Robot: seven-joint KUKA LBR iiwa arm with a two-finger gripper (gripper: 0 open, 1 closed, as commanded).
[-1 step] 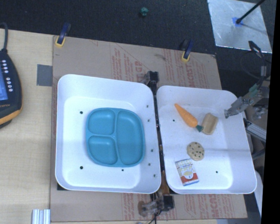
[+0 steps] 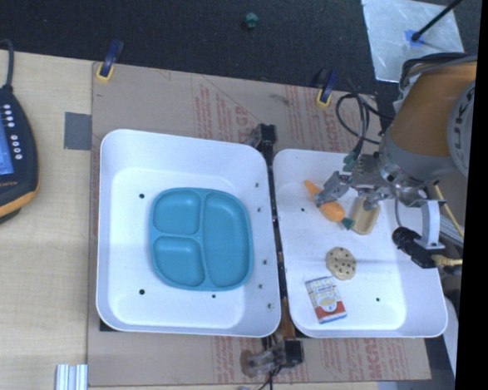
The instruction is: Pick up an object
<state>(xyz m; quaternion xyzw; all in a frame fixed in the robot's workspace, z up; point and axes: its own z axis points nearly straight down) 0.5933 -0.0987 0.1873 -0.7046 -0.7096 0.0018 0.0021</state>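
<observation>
1. Two white bins lie side by side: the left bin (image 2: 113,222) bears a blue divided plate (image 2: 200,238), and the right bin (image 2: 423,315) holds the small things.
2. The gripper (image 2: 350,196) hangs low over the far part of the right bin, fingers spread apart, clamped on nothing that shows.
3. An orange carrot (image 2: 330,206) lies just under the fingers, its long axis slanting from far-left to near-right, the thin end pointing far-left.
4. A tan block (image 2: 364,218) sits just beside it.
5. Nearer lie a cookie (image 2: 340,262) and a small red-and-white packet (image 2: 325,298).
</observation>
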